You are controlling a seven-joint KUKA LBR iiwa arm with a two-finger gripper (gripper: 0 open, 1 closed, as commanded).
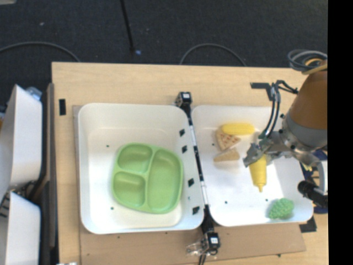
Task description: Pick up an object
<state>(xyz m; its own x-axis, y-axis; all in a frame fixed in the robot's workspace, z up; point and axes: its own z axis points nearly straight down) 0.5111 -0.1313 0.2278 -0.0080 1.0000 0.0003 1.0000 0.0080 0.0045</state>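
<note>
Gripper: the gripper (255, 158) sits low over the right bin (231, 203), at the end of the grey arm (309, 112) with its orange band; whether its jaws stand wide or narrow I cannot tell, as the dark finger parts blur together.
Task's thing: the yellow squeeze bottle (258, 174) lies directly under the jaws and just toward the camera from them, its upper end meeting the finger parts.
Bottle axis: its long axis runs nearly straight toward and away from the camera, tilted only slightly; the narrow tip points toward the near rim of the bin, the broad end up under the jaws.
Progress: judged from this, the approach is made but no lift shows; the bottle appears to rest on the bin floor, so closing and raising remain.
Just left of the jaws: a tan wedge (226, 156) lies on the floor.
Left and beyond the jaws: a waffle piece (227, 140) and, touching it, a yellow corn cob (237, 129).
Near side, right of the jaws: a green bumpy toy (281, 208).
Far left of the jaws: the left bin (94, 120) holds a green divided tray (148, 177).
</note>
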